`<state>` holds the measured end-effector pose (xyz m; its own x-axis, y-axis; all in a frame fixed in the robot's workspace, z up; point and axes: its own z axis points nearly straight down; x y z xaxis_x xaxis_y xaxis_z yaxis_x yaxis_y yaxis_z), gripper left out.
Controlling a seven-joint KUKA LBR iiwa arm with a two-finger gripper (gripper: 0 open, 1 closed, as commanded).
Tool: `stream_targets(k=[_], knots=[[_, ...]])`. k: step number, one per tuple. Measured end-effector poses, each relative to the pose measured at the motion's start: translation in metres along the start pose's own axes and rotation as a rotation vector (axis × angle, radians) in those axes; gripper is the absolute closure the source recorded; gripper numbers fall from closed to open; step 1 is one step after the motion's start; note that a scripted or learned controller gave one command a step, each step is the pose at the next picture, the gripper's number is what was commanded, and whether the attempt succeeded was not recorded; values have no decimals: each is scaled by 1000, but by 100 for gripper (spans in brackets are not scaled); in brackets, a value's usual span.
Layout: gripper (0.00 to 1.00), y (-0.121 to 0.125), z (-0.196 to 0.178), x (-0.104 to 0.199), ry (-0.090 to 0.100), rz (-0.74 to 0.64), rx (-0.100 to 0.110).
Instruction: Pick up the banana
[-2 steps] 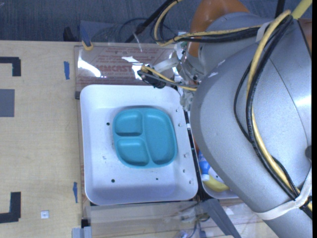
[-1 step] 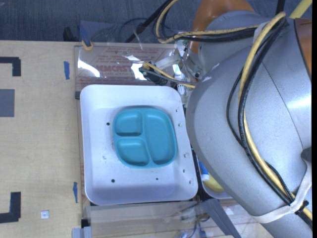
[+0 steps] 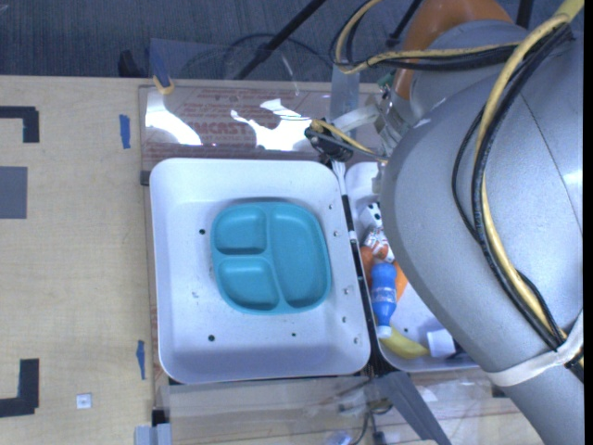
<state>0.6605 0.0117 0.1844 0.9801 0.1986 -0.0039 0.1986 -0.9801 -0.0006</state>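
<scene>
A yellow banana (image 3: 403,344) lies at the near left corner of the right bin (image 3: 359,176), only its end peeking out from under the arm. The big grey arm (image 3: 491,211) with its orange band (image 3: 454,12) covers most of that bin and hides the gripper behind its body.
A blue three-part plate (image 3: 271,255) sits in the left bin (image 3: 176,248). In the right bin lie a blue and orange bottle (image 3: 383,290), a white cap-like item (image 3: 440,343) beside the banana, and a small spotted white thing (image 3: 371,214). Yellow and black cables (image 3: 371,21) loop above.
</scene>
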Motion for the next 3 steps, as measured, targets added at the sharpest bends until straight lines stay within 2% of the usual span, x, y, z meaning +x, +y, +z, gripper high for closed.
stream_targets(k=[1, 2, 3], knots=[[100, -81, 0, -12, 2, -2, 1], [100, 14, 0, -13, 0, -7, 0], [100, -65, -52, -6, 5, -39, -1]])
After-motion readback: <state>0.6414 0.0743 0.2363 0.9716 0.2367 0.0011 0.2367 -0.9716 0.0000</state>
